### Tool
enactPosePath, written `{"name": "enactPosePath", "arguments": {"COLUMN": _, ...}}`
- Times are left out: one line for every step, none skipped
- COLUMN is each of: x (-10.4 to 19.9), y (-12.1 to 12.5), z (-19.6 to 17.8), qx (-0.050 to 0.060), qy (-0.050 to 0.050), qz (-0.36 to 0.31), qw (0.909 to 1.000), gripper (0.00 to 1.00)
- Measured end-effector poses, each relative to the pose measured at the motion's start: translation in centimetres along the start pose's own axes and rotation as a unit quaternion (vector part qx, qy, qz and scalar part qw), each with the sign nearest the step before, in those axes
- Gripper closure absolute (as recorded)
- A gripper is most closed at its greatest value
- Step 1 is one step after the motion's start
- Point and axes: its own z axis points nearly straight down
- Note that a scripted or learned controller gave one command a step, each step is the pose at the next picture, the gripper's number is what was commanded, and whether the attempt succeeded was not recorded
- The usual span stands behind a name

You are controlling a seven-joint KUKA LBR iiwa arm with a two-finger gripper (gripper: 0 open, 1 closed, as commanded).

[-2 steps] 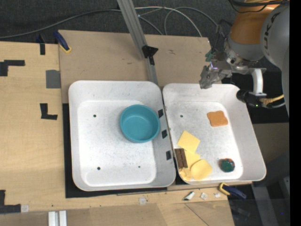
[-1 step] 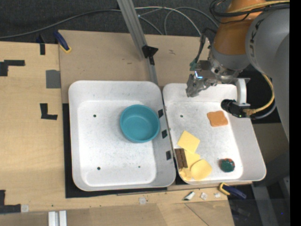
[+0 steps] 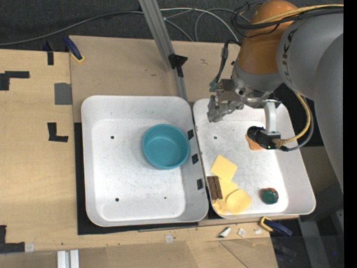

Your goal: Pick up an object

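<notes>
The bench (image 3: pixel 33 166) is pale wood with black tape marks along its left side. On it, left of the frame's centre, sits the left bin (image 3: pixel 97 166), holding a teal bowl (image 3: pixel 165 146) upright toward the bin's right half, near its upper wall. A slanted metal pole (image 3: pixel 159 27) runs from the top of the frame down to the gap between the two bins.

The right bin (image 3: pixel 293 166) lies just beside the left one. Over its upper left corner hangs the end effector (image 3: pixel 216 111), pointing down at bare bin floor; whether it is apart or together cannot be told, and nothing shows clamped in it.

The things to pick lie well below it, in the bin's lower part. A brown block (image 3: pixel 215 187) lies by the left wall. A yellow square (image 3: pixel 224 167) lies just above it, and a yellow disc (image 3: pixel 239 201) touches the block's right side. A small green ball (image 3: pixel 270 195) lies apart, further right.
</notes>
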Motion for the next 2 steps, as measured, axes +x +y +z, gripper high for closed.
{"name": "enactPosePath", "arguments": {"x": 4.8, "y": -2.7, "z": 0.4, "qx": 0.000, "qy": 0.000, "qz": 0.000, "qw": 1.0000, "gripper": 1.00}}
{"name": "enactPosePath", "arguments": {"x": 9.7, "y": -5.1, "z": 0.9, "qx": 0.001, "qy": 0.000, "qz": -0.001, "qw": 1.0000, "gripper": 1.00}}
